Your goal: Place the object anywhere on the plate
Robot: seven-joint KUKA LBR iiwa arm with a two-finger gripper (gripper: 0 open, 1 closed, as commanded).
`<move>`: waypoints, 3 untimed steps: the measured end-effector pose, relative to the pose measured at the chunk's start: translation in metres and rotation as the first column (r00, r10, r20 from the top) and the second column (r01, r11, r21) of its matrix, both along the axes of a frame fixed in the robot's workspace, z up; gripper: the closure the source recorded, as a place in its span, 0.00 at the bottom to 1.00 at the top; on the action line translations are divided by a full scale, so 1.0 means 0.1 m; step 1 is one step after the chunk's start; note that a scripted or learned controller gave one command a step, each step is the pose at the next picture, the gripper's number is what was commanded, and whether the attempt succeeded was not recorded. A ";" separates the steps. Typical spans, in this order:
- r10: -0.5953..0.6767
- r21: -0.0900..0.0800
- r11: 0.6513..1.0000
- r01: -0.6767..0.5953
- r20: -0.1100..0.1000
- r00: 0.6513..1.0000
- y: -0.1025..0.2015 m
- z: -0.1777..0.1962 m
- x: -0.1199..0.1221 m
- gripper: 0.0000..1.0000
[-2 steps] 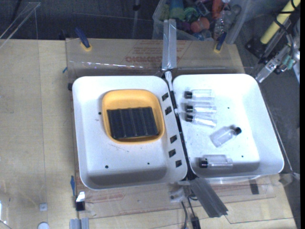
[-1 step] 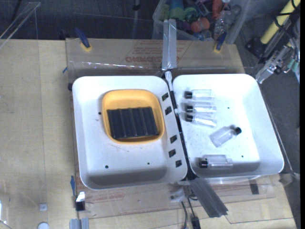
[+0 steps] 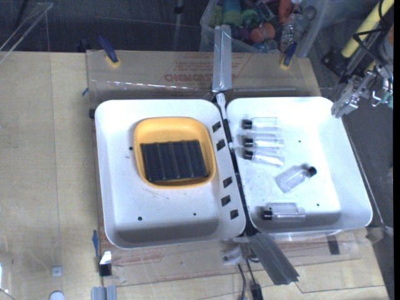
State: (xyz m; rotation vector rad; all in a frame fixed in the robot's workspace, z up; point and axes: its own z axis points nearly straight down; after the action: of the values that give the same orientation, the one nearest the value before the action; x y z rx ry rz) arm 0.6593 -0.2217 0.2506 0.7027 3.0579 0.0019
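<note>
A yellow plate [image 3: 142, 135] with rounded corners sits in the left bin [image 3: 115, 199]. A dark ridged rectangular piece [image 3: 174, 159] lies flat in the plate's middle. Several clear vials with black caps lie in the right bin [image 3: 337, 167]: three near its left wall [image 3: 262, 142], one tilted in the middle [image 3: 294, 177], and one by the front wall [image 3: 282, 212]. My gripper [image 3: 345, 104] hangs just beyond the right bin's far right corner, apart from every vial and far from the plate. Nothing shows between its tips.
A metal divider [image 3: 222, 67] runs up between the bins at the back. A clear crate of colourful toys [image 3: 262, 8] stands behind the bench. Black clips [image 3: 225, 181] line the wall between the bins.
</note>
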 end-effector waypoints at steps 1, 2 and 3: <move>0.209 -0.003 0.978 -0.209 0.005 0.978 0.00 0.19 0.02 1.00; 0.329 -0.002 0.944 -0.329 0.002 0.944 0.01 -0.02 0.00 1.00; 0.524 -0.006 0.852 -0.524 0.005 0.852 0.00 0.45 0.06 1.00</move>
State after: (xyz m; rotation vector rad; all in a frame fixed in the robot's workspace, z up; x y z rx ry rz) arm 0.6654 -0.2213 0.2957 -0.1567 3.1264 -0.0012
